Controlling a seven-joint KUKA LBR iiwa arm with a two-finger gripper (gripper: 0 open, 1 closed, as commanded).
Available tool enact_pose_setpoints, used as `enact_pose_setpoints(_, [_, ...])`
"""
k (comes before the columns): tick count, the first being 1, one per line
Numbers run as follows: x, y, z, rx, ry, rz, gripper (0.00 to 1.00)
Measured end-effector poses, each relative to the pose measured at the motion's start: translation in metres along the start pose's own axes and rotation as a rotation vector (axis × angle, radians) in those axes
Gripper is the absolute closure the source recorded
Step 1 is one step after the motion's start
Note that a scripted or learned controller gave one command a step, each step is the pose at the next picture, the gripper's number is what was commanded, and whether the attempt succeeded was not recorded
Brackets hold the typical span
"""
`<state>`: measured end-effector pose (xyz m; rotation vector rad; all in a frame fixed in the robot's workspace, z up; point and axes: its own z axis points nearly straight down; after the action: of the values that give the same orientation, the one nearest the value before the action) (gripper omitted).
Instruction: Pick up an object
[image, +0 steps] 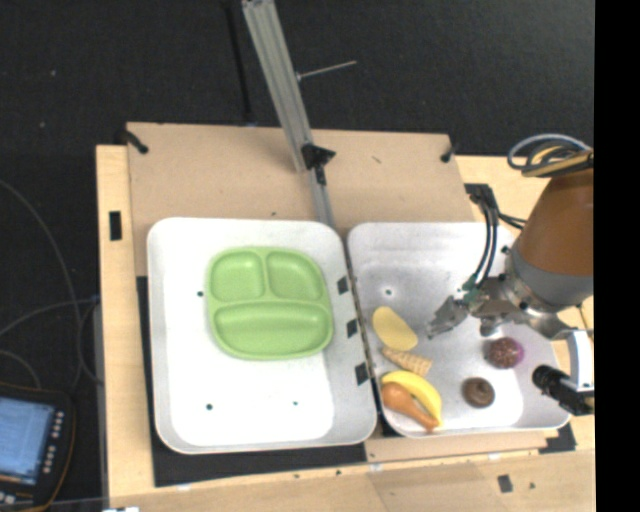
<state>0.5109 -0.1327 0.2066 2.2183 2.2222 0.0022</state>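
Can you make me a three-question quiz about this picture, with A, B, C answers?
1. Where is the green divided plate?
A. In the left bin
B. In the right bin
C. On the floor

2. How many compartments does the green plate have?
A. One
B. Three
C. Six

3. What is the tool doing?
A. Lifting the plate
B. Gripping the banana
C. Hanging over the right bin with nothing seen between its fingers

Answers:
1. A, the plate lies in the left bin.
2. B, two small sections sit above one long one.
3. C, the tool is above bare floor of the right bin, apart from the banana, the chocolate donut and the purple fruit.
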Motion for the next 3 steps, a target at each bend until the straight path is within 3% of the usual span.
enact_pose_setpoints(1, [0.000,0.000,0.000,0.000,0.000,0.003,0.00])
enact_pose_setpoints(2, [0.009,-0.001,0.055,0.006,0.000,0.004,0.00])
enact_pose_setpoints(3, [0.009,0.001,0.103,-0.001,0.003,0.002,0.00])
